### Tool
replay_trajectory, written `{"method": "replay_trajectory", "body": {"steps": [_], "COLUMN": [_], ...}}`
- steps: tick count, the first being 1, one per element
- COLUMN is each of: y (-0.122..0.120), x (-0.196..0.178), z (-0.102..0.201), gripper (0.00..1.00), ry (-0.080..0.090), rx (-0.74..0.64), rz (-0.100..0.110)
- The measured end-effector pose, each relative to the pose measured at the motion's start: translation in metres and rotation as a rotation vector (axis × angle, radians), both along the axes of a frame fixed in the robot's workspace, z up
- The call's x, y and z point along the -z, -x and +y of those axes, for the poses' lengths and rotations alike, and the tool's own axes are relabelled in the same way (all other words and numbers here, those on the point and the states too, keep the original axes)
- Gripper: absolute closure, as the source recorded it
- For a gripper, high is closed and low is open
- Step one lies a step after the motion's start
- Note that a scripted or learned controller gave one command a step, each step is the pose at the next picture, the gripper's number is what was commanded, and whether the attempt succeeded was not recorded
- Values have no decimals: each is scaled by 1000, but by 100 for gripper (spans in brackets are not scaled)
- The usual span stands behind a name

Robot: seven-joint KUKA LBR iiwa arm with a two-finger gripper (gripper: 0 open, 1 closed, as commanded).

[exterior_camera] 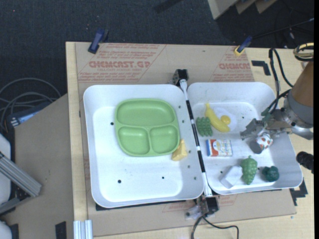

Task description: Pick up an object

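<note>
arm: my arm comes in from the right, wrist low over the right bin (279, 96)
gripper: my gripper (255, 129) points left; can't tell its state
object: small red-white ball (263, 142) just below it, nothing seen held
near: yellow banana (216, 119), green grapes (249, 169), printed box (219, 147), text unreadable
left bin: green divided plate (147, 127)
counter: sheet on counter (119, 59) reads "CHEMCAST"

We see the arm (305, 101) at the right edge: a brownish-orange band above a rounded grey wrist segment, with a paler grey ring beneath. The end effector (254, 129) is dark grey metal, angular, with greenish bits near its mount. Finer detail is blurred.
</note>
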State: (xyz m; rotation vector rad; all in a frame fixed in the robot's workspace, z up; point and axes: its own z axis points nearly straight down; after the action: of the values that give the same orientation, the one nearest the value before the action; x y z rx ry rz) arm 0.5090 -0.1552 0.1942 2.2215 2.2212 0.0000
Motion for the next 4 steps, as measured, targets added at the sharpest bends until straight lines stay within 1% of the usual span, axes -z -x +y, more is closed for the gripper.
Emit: {"method": "replay_trajectory", "body": {"steps": [1, 2, 3, 4], "y": [-60, -18, 26, 30], "x": [98, 100, 110, 110], "z": [-62, -39, -23, 38], "gripper": [0, 0, 0, 0], "ry": [-2, 3, -1, -3], "rx": [-2, 1, 0, -1], "rz": [1, -6, 2, 3]}}
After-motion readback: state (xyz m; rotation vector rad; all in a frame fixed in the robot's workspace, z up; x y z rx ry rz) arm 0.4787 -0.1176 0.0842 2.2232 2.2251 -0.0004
